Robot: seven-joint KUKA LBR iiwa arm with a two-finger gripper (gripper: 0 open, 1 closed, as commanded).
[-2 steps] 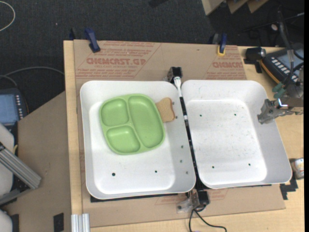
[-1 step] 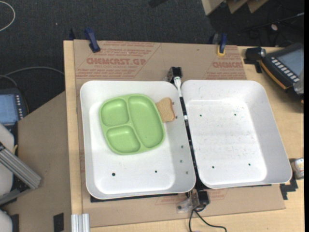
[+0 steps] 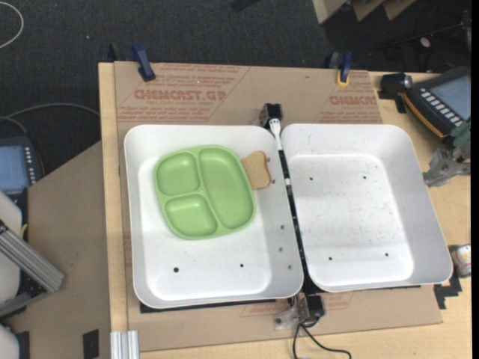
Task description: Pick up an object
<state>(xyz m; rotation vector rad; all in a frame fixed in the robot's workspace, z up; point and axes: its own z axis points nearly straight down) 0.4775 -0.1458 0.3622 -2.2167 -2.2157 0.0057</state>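
Two shallow white plastic bins sit edge to edge on a brown cardboard-covered worktop (image 3: 224,88). Blue clamps (image 3: 142,62) at the back edge pin the cardboard down, presumably so nothing shifts between tries.

Left bin (image 3: 146,268) holds both candidates:
- light green three-compartment plastic plate (image 3: 204,191), lying flat, upper-middle of the bin, compartments face up
- small tan flat block, looks like a sponge or cracker-shaped piece (image 3: 257,170), touching the plate's right rim, close to the wall shared with the right bin

Right bin (image 3: 419,200) carries just dark specks on its floor.

Grey arm hardware shows at the far right edge (image 3: 447,163), outside the right bin's rim. I take that as the end effector region, but it's cropped and I can't tell whether it's spread or pressed together. Nothing visible in it.

Relation: both objects lie well apart from that hardware, across the full right bin. My read: grasp not started. The tan block looks the easier pick; the plate is wide and flat, so only its rim offers a pinch.
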